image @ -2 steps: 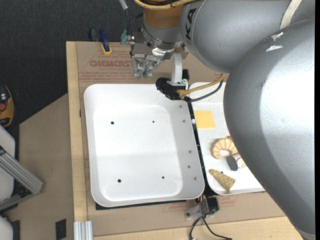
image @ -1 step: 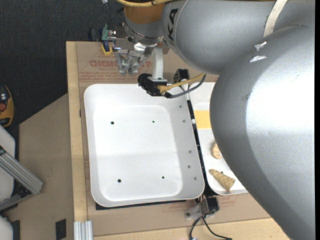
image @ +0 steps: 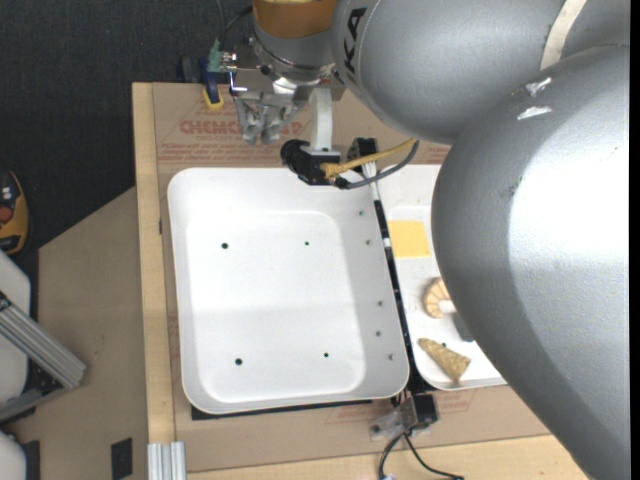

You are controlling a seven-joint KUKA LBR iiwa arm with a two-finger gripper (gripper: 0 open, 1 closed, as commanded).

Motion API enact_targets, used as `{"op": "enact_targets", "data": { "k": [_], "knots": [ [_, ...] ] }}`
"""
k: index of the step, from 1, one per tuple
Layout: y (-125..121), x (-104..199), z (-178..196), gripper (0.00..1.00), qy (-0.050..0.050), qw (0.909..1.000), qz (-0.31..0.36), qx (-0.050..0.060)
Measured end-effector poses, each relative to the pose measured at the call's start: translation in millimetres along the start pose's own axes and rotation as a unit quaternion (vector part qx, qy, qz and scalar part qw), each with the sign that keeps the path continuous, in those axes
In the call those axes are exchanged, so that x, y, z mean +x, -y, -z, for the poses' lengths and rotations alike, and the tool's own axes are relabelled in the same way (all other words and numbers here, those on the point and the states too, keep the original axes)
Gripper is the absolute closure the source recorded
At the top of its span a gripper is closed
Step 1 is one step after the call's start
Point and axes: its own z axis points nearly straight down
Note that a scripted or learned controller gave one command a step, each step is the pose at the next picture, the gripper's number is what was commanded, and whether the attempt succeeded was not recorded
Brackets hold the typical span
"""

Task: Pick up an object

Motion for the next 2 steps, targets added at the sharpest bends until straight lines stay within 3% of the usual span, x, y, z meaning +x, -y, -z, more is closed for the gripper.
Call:
{"op": "enact_targets", "data": {
  "k": [2],
  "knots": [
    [0.0, 0.0, 29.2, 1.00, 0.000, 1.0000, 0.000, 0.000]
  ]
}}
